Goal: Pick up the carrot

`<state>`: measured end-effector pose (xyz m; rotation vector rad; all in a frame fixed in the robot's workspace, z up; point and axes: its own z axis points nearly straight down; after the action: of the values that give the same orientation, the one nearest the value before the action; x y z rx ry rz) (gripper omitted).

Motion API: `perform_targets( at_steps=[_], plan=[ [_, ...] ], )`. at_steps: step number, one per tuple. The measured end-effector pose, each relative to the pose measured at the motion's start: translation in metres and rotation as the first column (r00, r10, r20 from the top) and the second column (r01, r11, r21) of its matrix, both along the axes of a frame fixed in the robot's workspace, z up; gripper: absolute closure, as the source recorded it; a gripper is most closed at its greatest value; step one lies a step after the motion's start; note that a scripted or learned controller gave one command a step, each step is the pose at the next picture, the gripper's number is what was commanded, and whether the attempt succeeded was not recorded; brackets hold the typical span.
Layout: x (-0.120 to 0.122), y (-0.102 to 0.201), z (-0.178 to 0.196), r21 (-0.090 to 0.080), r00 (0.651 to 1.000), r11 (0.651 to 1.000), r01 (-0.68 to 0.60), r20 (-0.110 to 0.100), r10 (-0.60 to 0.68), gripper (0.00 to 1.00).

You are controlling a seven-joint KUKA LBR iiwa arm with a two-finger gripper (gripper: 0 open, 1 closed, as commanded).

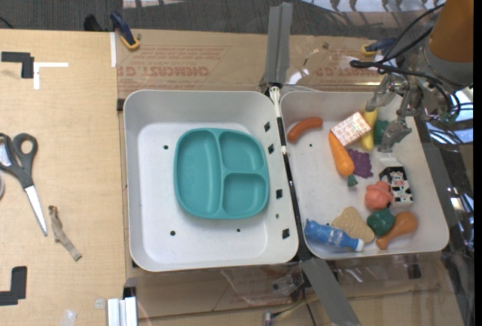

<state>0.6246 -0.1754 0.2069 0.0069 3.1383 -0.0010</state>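
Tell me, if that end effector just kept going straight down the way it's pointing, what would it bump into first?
Probably the green toy beside the yellow one, just under the end effector in the right bin. Depth is hard to judge from this slant. The carrot lies farther left, off that line.

Single fixed overhead camera, slanted over both bins [135,166]
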Motion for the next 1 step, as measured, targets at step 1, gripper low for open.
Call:
perform_targets(
  at_steps=[1],
  plan=[
    [-0.0171,0.0307,-0.1136,0.001,0.999,0.999,-0.037,0.0,0.037,0.0]
  ],
)
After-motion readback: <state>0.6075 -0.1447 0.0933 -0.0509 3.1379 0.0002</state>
